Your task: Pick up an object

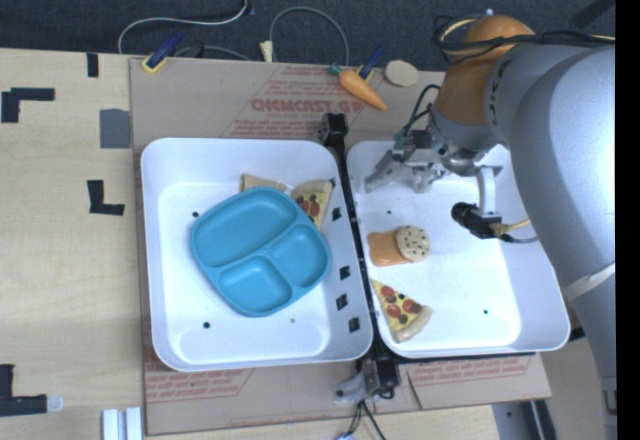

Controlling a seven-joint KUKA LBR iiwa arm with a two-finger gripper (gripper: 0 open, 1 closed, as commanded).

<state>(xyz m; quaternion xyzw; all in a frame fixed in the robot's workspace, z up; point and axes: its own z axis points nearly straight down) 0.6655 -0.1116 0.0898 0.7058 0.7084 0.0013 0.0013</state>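
The toy cookie sandwich [398,246] lies mid right bin [520,318], looking light, rigid and slick, so pinch across its narrow sides. The hand [400,171] hovers near the bin's back edge, fingers spread, holding nothing.

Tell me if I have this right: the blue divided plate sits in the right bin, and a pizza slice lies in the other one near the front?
Not quite. The camera view shows the blue divided plate in the left bin; the pizza slice near the front lies in the right bin.
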